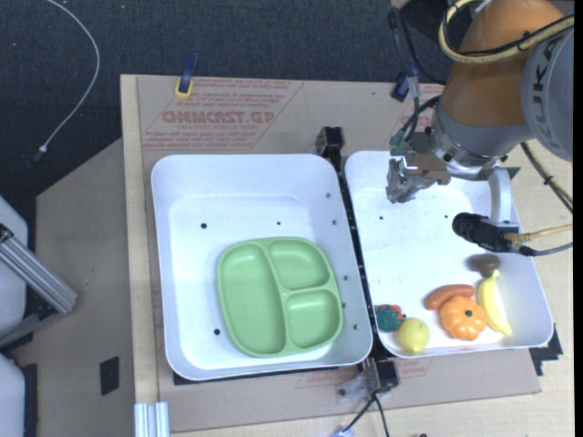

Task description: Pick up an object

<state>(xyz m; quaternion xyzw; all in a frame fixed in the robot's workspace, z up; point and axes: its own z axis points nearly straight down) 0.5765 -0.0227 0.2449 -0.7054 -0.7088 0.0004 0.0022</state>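
Listing by size, we record: left bin (173,244) with green divided plate (278,296), far left of the gripper (401,189); jaws unreadable, nothing seen between them. Right bin (401,253): banana (494,303), orange pumpkin (463,319), sausage (449,294), lemon (414,334), teal toy (389,316), all lying well below the jaws.

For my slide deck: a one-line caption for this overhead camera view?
Gripper hovers over right bin above toy fruit; green tray in left bin.

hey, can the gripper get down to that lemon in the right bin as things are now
Probably yes. The lemon lies uncovered near the bin's front edge, and the gripper hangs over bare floor farther back. A small teal toy beside it could crowd the fingers.
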